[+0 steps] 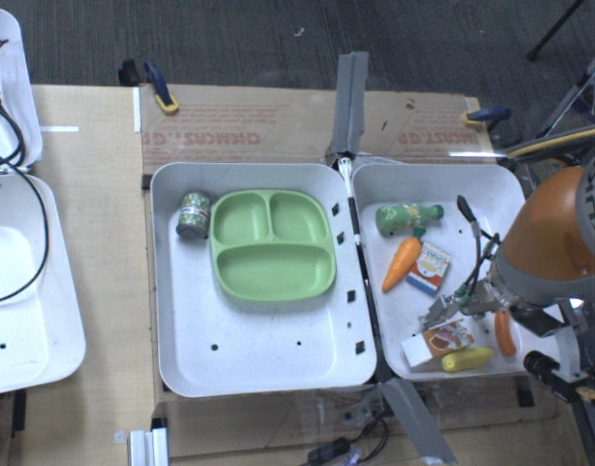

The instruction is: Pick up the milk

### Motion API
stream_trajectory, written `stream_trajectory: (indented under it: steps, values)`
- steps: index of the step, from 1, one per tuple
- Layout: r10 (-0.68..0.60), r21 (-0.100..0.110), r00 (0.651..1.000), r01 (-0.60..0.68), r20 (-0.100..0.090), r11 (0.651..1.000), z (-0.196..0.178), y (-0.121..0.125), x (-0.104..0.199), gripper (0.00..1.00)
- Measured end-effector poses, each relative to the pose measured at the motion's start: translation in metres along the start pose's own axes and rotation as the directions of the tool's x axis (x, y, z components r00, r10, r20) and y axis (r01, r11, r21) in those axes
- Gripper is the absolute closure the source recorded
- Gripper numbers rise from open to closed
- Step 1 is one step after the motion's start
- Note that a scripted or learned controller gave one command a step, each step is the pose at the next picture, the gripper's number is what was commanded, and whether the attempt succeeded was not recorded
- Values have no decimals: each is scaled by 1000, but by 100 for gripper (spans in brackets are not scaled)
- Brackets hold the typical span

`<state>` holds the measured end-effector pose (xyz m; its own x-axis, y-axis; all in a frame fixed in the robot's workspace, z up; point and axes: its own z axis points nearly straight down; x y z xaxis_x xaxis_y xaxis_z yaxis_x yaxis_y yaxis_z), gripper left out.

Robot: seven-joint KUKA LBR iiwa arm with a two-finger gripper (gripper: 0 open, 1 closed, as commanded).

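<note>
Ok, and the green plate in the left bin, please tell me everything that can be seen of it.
The green plate is pale green, a rounded rectangle with a raised rim, and looks like matte plastic. Ridges divide it into three compartments: two smaller ones on the far side and one wide one on the near side. It lies flat on the floor of the left bin, in the far half. A small can sits at its far left corner; whether they touch cannot be told.

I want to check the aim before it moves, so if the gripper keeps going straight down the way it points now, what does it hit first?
Probably the small carton lying in the right bin, right under the gripper. The yellow item lies just beyond it. Height above the carton is hard to judge from this slanted view.
</note>
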<state>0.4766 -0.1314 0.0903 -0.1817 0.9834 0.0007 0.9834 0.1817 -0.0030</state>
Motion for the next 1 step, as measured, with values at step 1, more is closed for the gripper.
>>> stream_trajectory:
  steps: [1]
  values:
    - [-134,0,991,134,0,991,0,5,27,0]
